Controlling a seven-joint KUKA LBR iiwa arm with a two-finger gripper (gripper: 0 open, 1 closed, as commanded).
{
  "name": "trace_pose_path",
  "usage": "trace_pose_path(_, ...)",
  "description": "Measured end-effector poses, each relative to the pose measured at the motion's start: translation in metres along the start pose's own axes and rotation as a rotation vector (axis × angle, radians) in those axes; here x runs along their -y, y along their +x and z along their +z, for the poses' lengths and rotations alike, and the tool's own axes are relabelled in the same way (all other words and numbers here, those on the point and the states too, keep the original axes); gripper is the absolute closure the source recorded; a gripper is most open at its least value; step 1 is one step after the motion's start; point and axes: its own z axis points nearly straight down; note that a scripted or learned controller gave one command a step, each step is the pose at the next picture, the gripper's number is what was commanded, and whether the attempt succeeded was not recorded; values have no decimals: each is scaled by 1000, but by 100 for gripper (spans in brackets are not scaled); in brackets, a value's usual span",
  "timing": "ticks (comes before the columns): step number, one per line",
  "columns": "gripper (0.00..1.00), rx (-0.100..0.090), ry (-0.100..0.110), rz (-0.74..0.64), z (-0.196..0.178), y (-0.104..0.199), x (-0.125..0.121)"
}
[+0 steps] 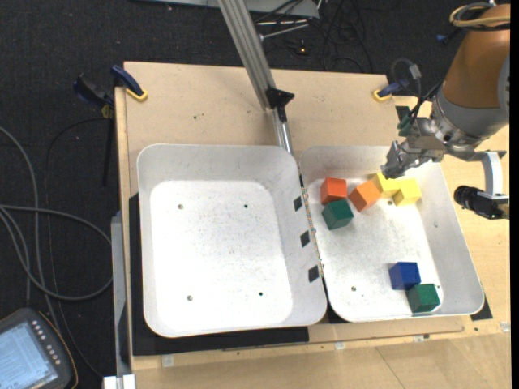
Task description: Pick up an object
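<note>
The right bin (454, 241) holds several coloured blocks. In its upper part lie a red-orange block (333, 190), a green block (337, 215), an orange block (366, 194) and a yellow block (401, 190). A blue block (404, 275) and a second green block (423, 297) sit near the bin's front right corner. My gripper (395, 165) reaches down from the right and hovers just above the back edge of the yellow block.
The left bin (162, 217) sits beside the right one. A slanted metal pole (251, 51) runs from the top down to the gap between the bins. Clamps (130, 83) sit at the board's back corners.
</note>
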Motion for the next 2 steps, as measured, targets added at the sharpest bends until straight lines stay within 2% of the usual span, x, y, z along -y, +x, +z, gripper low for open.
trace_pose_path(2,100,0,2,-1,18,100,11)
